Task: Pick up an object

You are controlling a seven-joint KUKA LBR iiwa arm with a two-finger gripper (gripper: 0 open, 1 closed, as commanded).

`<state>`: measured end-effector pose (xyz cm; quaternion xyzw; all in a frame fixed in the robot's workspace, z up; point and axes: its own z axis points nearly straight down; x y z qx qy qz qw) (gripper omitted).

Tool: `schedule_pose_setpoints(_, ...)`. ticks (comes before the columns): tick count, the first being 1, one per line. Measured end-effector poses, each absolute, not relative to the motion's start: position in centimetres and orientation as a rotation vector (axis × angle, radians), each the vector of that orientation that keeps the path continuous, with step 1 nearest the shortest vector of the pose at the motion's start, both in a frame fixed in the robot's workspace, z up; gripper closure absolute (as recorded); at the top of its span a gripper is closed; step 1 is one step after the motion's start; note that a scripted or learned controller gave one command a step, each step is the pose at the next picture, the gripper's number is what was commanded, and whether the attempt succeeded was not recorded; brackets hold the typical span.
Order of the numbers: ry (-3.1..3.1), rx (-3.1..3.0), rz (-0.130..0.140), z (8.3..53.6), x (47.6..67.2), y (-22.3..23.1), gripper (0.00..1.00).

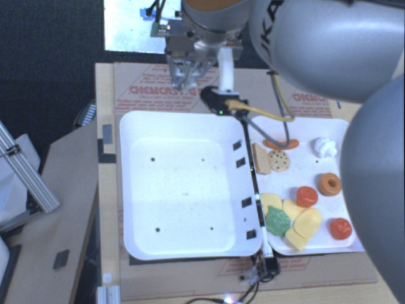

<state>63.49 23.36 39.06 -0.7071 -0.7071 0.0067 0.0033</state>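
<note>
The metal two-finger claw [185,75] is seen above the far edge of the tabletop [158,87], beyond the rim of the shallow white left bin [177,189], over the printed cardboard sheet. Whether it is open or closed cannot be told from this slant (the tips blur together against the lettering), and nothing is seen between them. All the candidate things lie in the shallow white right bin [329,249], well apart from the claw: a brown ring-shaped doughnut [329,184], a round red tomato-like piece [307,196], a second red round piece [340,228], a crumpled white lump [325,147], a speckled tan cookie [279,161] just beside a flat brown cracker-like slab [261,159], an orange sausage-shaped piece [282,144], and a green leafy piece [277,221] resting among pale yellow slices [304,225]. The step in hand is judged to be the approach, with no grasp yet made. For the next move, the claw must be carried across to the right bin, centred over one thing, and lowered; the doughnut or the red pieces, lying apart from their neighbours, are judged easier targets than the crowded yellow slices.
</note>
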Motion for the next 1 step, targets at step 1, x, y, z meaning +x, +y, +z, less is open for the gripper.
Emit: schedule_pose_setpoints(1, -2.232, -2.222, -0.024, 52.23, 66.9, 23.4, 1.0)
